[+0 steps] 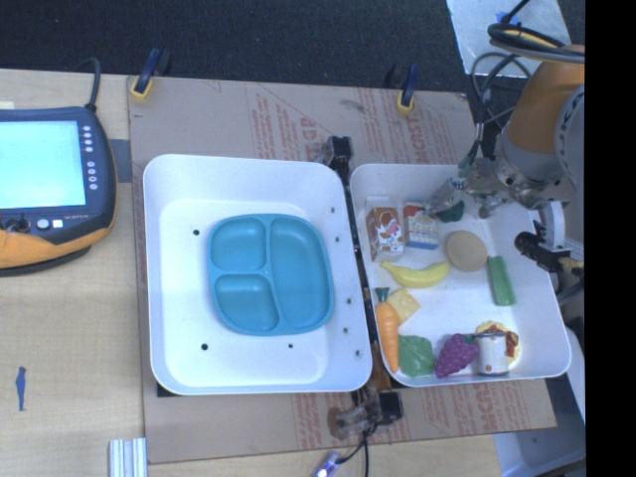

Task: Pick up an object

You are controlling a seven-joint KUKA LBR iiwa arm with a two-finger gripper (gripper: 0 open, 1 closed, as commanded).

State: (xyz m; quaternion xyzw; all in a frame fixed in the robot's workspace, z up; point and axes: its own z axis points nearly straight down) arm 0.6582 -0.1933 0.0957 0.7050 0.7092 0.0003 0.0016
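1. Arm [542, 117] came in from the right, with the gripper [449, 204] low over the back of the right bin [556, 311], near its far wall.
2. Gripper state – couldn't tell; a dark green bit sat at the tip, unclear if it was held.
3. Right bin contents: two small cartons [402, 229] just beside the gripper, a tan round disc [465, 250], a banana [416, 273] in front of the cartons, and a green stick [500, 279] (cucumber-like) toward the right wall.
4. Front of the same bin: carrot [387, 332] along the left wall, a yellow wedge [404, 304] touching it, a green leafy piece [416, 354], purple grapes [455, 354], and a small can [491, 354] – all packed close together.
5. Left bin [169, 266] held a blue tray [270, 273] with three compartments, roughly centred.
6. A pendant [50, 182] with a lit screen lay on the bench to the left, well apart from the bins.
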